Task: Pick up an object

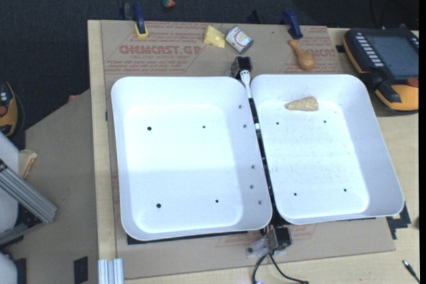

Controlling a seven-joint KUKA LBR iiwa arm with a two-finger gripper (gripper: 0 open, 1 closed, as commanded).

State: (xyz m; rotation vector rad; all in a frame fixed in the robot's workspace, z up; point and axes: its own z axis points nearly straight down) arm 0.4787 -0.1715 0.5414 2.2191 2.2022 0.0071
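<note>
A small tan, lumpy object [302, 104] lies in the right bin [373, 163], near its far edge. The left bin [126, 163] sits beside it, the two touching along a dark seam down the middle.
Behind the bins on the brown board lie a yellow wedge [213, 36], a small white and grey box [239, 39] and an orange-tan piece with a handle [303, 54]. Blue clamps [139, 18] hold the board's far edge. A black and orange pendant [389, 63] rests at the right.
</note>
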